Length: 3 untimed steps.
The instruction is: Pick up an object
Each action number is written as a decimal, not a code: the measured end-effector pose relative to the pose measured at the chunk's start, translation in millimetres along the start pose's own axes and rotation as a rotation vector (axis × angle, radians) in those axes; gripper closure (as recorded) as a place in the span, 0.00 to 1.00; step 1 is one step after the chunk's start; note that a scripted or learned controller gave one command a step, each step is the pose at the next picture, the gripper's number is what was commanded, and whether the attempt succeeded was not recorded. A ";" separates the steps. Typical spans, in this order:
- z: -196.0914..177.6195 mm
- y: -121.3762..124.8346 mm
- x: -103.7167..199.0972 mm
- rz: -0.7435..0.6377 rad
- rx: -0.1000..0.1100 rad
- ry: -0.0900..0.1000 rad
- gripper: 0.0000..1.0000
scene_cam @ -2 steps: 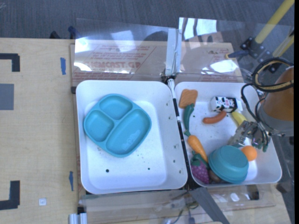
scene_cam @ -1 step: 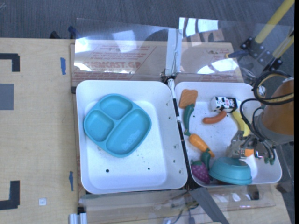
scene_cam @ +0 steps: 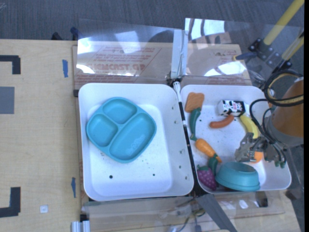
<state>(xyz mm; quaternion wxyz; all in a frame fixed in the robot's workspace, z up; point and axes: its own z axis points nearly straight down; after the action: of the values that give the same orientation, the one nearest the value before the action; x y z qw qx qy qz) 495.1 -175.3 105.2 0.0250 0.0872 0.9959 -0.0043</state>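
While the arm reaches in from the right, the gripper (scene_cam: 251,151) sits low in the right bin (scene_cam: 280,180) above the teal bowl (scene_cam: 239,176), beside the banana (scene_cam: 247,123); cannot tell its grip state. Divided plate (scene_cam: 121,128) lies in the left bin (scene_cam: 96,178).

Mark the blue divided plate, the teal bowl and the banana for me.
blue divided plate (scene_cam: 121,129): camera view, middle, where its compartments meet.
teal bowl (scene_cam: 239,176): camera view, inner hollow near the rim.
banana (scene_cam: 247,123): camera view, middle of its yellow body.
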 end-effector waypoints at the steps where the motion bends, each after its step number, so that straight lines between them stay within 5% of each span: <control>1: -9.5 0.2 -3.0 0.000 0.000 -0.007 1.00; 2: 18.1 36.1 -56.1 0.003 -0.004 0.037 1.00; 3: 20.3 56.8 -92.9 0.325 0.002 0.038 1.00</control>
<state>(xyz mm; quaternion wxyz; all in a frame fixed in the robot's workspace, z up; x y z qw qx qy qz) 597.3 -135.7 89.4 0.0067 0.2470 0.9690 0.0004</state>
